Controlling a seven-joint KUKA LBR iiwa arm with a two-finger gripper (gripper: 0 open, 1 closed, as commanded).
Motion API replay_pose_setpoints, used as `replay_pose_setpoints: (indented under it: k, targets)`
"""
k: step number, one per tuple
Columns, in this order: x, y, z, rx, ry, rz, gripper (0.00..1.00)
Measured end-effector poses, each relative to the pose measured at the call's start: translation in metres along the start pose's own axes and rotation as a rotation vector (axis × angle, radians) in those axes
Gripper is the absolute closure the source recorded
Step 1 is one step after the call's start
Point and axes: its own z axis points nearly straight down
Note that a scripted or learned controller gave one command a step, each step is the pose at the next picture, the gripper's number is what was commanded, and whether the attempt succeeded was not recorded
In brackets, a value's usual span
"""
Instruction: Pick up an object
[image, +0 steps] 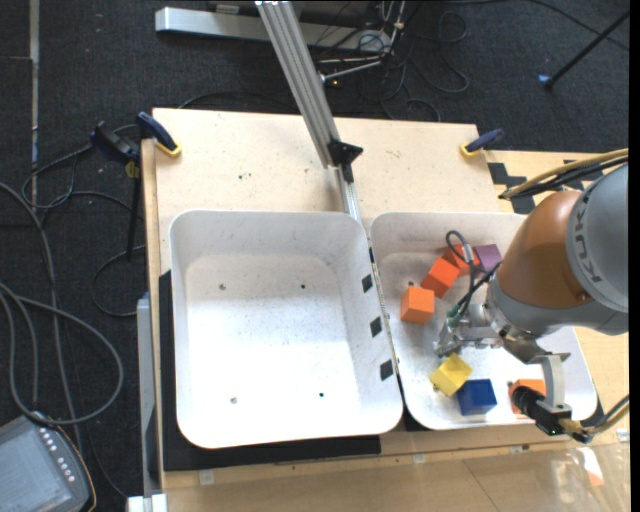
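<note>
The arm came in from the right of the frame and its gripper sat low inside the right bin, at about the middle of that bin's floor. Whether the jaws were wide, narrow or closed on something could not be told; the wrist and its cabling covered them from above.

Several candidates lay close around it. A yellow block sat just below the gripper, so near that touching or apart could not be judged. A blue block lay just lower right of the yellow one. Two orange blocks stood up and left of the gripper, the nearer one by the bin's left wall, the other above it, with a purple block further up beside the arm.

As a judgement, the task looked barely begun: the reach down was made, but nothing was seen lifted, and every block rested on the bin floor. Closing on a block and raising it remained
</note>
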Motion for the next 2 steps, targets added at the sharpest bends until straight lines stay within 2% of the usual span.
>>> replay_pose_setpoints:
  k: [2]
  targets:
    - [0.004, 0.004, -0.087, -0.003, -0.002, -0.004, 1.00]
